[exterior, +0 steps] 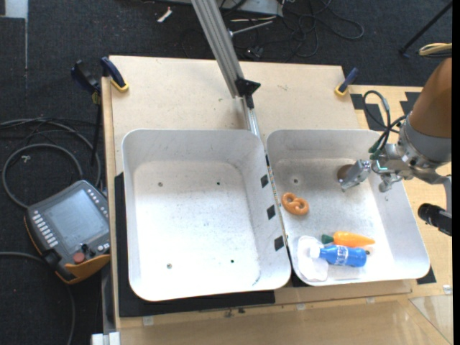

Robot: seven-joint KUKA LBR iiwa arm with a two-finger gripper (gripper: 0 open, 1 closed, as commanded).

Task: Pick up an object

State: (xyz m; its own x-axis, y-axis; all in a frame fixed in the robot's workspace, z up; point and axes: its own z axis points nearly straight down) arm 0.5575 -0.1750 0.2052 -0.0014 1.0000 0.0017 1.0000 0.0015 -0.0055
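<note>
You have two shallow white bins on a pale wooden bench (187, 92). Both are smooth moulded plastic with rounded corners and upturned rims, their floors speckled with fine dark dust. The left bin (144, 149) has a few small dark dots on its floor. In the right bin (402, 228) the objects cluster toward the near edge. A small orange pretzel (295, 204), looped and glossy, lies near the bin's left wall, about midway along it. In the near left corner a blue bottle (345, 256) with a white label lies on its side, touching a white, soft-looking rounded object (310, 259) at its left end. Just behind the bottle lies a slim orange carrot (352, 239), tapered, with a green tip at its left.

The gripper (365, 172) hangs over the far right part of the right bin, metallic grey, on a grey wrist with cables, below the arm's orange band. Whether its fingers are apart or together, you cannot tell from this view; nothing shows between them. It is well apart from the pretzel and the bottle.
</note>
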